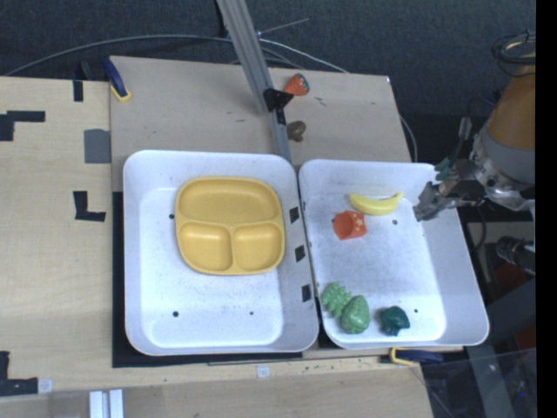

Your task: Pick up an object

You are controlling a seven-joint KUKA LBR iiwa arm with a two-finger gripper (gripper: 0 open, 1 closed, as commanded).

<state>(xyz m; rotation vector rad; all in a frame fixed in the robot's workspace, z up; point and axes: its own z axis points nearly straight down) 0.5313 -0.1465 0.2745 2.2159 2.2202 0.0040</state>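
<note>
Nothing picked up yet. Gripper [428, 204] at right bin [452, 259] upper right rim, near banana [375, 203]. Jaws: cannot tell. Red piece [350, 225], green toys [345, 307] lying loose. Grabbing, lifting left.

**A pale wooden worktop on a dark carpeted floor**

The worktop [52, 233] is light wood, its left part marked with short strips of black tape [85, 205] and one grey patch [97, 145]. A second, slightly darker board [200, 103] lies over it toward the back, scuffed and spotted. A blue and yellow clamp [116, 80] grips that board's far left corner. A grey metal pole [246, 42] slants up from the board's middle. Thin cables [130, 42] curve across the dark blue-grey carpet [392, 24] behind. A black mat [117, 277] shows at the near left edge. The light is even and soft, casting faint shadows.
</note>
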